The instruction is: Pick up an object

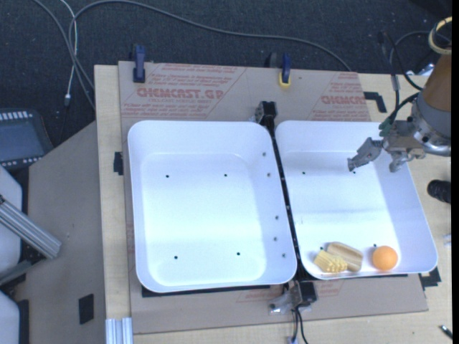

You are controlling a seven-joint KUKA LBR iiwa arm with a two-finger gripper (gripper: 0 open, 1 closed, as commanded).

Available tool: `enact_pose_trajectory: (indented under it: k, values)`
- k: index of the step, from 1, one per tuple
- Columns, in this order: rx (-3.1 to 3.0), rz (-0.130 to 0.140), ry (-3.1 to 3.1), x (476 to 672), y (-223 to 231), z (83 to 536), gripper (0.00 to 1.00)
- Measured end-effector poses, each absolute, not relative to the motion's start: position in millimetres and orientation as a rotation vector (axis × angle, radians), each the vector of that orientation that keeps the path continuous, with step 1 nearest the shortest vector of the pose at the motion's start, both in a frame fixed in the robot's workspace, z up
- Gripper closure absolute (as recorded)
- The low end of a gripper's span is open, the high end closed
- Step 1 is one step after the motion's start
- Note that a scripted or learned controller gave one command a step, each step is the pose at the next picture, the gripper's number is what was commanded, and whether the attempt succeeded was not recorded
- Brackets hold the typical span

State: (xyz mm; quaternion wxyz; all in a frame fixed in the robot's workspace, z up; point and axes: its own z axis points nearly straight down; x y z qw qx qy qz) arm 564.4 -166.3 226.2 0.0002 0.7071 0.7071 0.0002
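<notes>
**Gripper hanging over the right bin, nothing in it**

Cardboard-topped bench [215, 92], two white bins. From my remote seat, the gripper [374, 160] sat spread wide above the right bin [344, 192], pinching nothing. Orange ball [385, 257] and corn-like piece [337, 257] lay at the near edge, well apart from it, unobstructed.

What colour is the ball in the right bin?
Orange; the ball shows clearly in the camera view, near the right bin's front edge.

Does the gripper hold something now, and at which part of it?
Nothing is held. The gripper hangs open over the right bin, apart from the orange ball and corn.
</notes>
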Motion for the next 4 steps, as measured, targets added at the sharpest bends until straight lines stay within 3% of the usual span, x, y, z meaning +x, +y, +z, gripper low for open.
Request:
enact_pose_trajectory:
  k: [1, 2, 3, 4]
  values:
    - [2.218, 0.0, 2.225, 496.0, -166.1, 226.1, 0.0]
    - [2.215, 0.001, 2.227, 497.0, -165.6, 225.8, 0.0]
    - [2.221, -0.002, 2.224, 549.3, -168.8, 191.0, 0.0]
    - [2.22, 0.002, 2.221, 549.5, -169.3, 203.6, 1.0]
